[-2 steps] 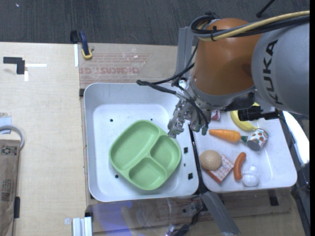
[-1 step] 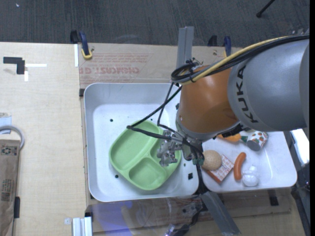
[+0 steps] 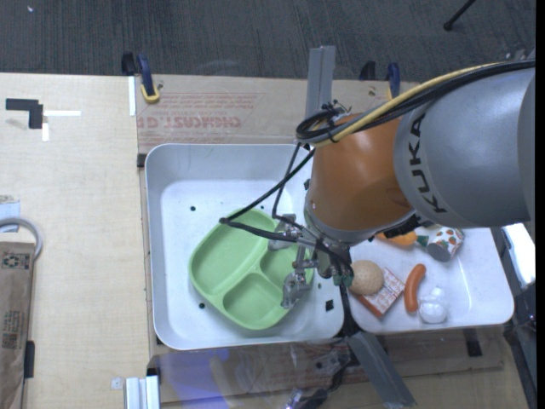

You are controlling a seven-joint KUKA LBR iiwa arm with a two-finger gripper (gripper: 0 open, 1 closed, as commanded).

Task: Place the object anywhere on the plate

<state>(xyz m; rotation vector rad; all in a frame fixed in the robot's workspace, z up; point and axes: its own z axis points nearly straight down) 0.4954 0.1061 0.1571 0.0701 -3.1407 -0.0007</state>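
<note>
Plate [image 3: 234,271]: green, three-compartment, tilted in left bin [image 3: 170,228], lower centre of frame. Gripper [image 3: 295,290] over plate's right rim; finger state and any held object: cannot tell. Judgement: release low over compartment, clear of rim. Candidate objects in right bin [image 3: 477,313].

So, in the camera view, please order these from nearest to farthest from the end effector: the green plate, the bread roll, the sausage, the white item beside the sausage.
1. Green plate: left bin, right under the end effector.
2. Bread roll: right bin, just right of it.
3. Sausage: right bin, farther right.
4. White item: right of the sausage, farthest.
</note>
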